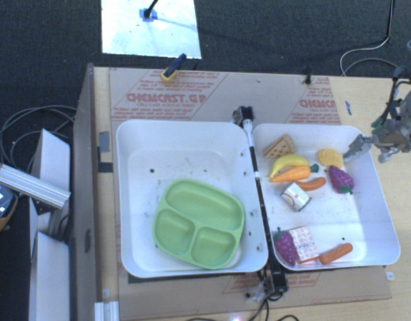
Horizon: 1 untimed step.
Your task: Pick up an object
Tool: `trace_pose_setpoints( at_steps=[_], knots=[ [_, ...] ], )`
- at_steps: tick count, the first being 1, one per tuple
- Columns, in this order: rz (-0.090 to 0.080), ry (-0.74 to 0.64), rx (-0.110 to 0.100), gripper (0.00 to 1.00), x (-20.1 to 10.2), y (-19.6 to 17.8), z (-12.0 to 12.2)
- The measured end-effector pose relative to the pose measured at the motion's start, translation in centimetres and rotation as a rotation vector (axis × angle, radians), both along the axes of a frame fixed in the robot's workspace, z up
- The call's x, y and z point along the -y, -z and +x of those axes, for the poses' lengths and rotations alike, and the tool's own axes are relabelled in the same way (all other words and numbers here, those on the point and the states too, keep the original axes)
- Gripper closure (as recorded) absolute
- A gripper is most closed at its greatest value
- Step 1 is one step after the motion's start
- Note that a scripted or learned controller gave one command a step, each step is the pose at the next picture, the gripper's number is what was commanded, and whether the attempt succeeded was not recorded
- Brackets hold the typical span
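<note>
I am hanging at the right side of the scene, my jaws (368, 146) sitting over the upper right rim of the shallow white right-hand bin (376, 206). They are standing a little apart and are gripping nothing.

Below and left of me, the toys are crowding the upper middle of that bin: a tan wedge-shaped sandwich piece (278, 146), a yellow plastic banana (288, 161) touching an orange plastic carrot (290, 173), a lumpy yellow toy (331, 157) nearest my jaws, and a purple plastic grape bunch (340, 178) just beneath it. A small white and silver can (296, 196) is lying tilted beside a short red-orange sausage (313, 184).

Open white floor is showing along the right wall and across the middle. Near the front edge a second purple grape bunch (284, 246) is touching a red and white packet (304, 244), with another orange carrot (336, 252) close by.

The left white bin (142, 146) is holding a green sectioned plastic tray (199, 223) toward its front, its back half lying bare. Both bins are resting on the brown cardboard-covered surface (192, 92).
</note>
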<state>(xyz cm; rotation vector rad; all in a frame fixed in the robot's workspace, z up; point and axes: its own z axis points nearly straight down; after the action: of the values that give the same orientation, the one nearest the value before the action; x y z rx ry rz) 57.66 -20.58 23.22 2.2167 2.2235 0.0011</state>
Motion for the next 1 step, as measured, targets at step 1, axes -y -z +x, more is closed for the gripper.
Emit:
trace_pose_setpoints(
  at_steps=[1],
  knots=[
    [-0.003,0.001,0.018,0.00,-4.17,12.88,3.30]
  ],
)
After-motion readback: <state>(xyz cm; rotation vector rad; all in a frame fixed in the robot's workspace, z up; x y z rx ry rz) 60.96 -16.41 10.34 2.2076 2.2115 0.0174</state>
